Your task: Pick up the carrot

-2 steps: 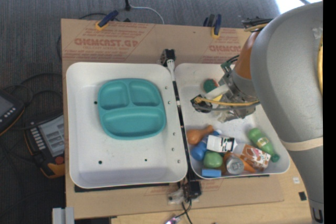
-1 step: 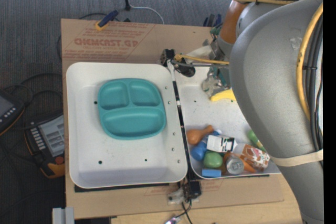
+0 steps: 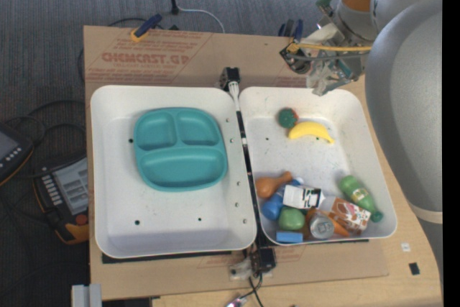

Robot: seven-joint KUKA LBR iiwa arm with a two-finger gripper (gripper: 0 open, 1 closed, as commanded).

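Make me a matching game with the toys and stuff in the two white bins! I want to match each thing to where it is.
Things:
1. teal divided plate
2. banana
3. green bottle
4. carrot

Places:
A. right bin, near its right wall
B. middle of the left bin
C. right bin, near its left wall
D. right bin, far half, beside a small green ball

Pairs: 1-B, 2-D, 3-A, 4-C
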